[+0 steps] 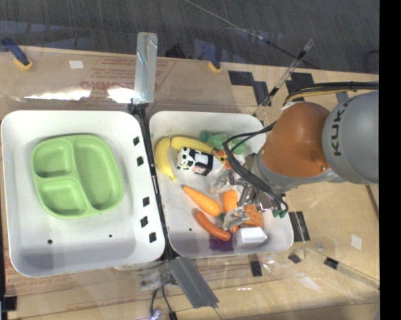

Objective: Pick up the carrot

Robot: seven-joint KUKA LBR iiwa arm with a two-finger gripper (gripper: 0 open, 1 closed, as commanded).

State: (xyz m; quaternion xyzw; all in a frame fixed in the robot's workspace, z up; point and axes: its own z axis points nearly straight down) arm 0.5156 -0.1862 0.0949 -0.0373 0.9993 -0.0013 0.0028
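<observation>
So I'm looking down at the two bins from my feed right now. The left bin (pixel 20 179) has a green divided plate (pixel 77 174) sitting in it. The right bin (pixel 187 242) is where all the clutter is: a banana (pixel 163 160) along the left side with a corn cob (pixel 190 143) running off its top end, a little black-and-white cow toy (pixel 195 161) just below the corn, something green (pixel 215 139) up near the back wall, and a white block (pixel 251 236) with a purple thing (pixel 219 244) beside it at the front edge.

The carrot (pixel 202 201) lies roughly mid-bin, tilted, fat end pointing down-right. There's a second orange-red piece (pixel 212 226), looks like a chili or skinny pepper, just below it and roughly parallel.

The arm (pixel 333 145) comes in from the right and the gripper (pixel 241 209) is down inside the bin, sitting just to the right of the carrot's fat end, near it but off to the side rather than over it. There's more orange stuff (pixel 253 214) right under the gripper, so it's a mess of orange there, and honestly I cannot tell how far the pincer is open or whether anything is pinched in it
</observation>
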